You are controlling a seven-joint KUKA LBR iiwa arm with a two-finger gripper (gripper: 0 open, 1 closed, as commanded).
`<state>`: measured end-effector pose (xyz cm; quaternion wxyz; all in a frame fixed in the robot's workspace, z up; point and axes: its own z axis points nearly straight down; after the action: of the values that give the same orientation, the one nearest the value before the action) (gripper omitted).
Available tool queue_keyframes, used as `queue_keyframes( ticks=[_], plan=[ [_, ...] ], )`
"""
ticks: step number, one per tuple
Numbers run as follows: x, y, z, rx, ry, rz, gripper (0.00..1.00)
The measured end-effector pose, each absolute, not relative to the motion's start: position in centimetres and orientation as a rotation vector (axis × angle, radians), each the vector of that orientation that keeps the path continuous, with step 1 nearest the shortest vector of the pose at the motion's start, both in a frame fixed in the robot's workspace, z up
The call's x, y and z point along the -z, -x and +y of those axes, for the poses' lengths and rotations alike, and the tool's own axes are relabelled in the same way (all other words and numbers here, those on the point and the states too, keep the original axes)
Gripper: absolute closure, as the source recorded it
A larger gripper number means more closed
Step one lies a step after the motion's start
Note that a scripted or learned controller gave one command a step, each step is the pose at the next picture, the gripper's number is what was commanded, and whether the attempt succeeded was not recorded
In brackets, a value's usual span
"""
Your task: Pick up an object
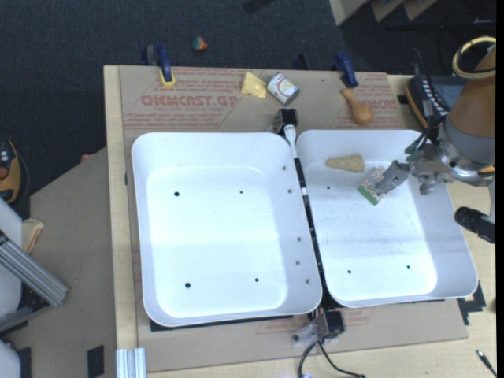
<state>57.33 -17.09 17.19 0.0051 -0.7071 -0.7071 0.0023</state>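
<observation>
Camera view, and my arm (472, 124) reaches in from three o'clock, orange band above the wrist, over the right bin (441, 278). My gripper (387, 178) sits over that bin's upper half, fingers pointing toward nine o'clock. Between them is a small green-and-grey block (373, 186), tilted, its green end lowest; I'm clamped on it. Whether it rests on the bin floor or hangs just above, I cannot tell. Just at ten o'clock from the block lies a tan wedge (346, 163), flat on the bin floor, close but apart. Left bin (150, 211) sits at nine o'clock, touching the right one along the middle seam. Up at twelve, on the board beyond the bins: a yellow piece (253, 86), a small can (283, 89) beside it, and a wooden peg (357, 107).
</observation>
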Motion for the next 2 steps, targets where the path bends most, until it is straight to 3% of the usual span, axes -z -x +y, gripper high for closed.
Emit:
queue_keyframes(
  ticks=[1,2],
  plan=[
    [-36.18,-50.26,-13.99,0.017,2.229,-2.235,0.0],
    [-36.26,-50.39,-14.05,0.003,2.224,-2.227,1.0]
  ],
)
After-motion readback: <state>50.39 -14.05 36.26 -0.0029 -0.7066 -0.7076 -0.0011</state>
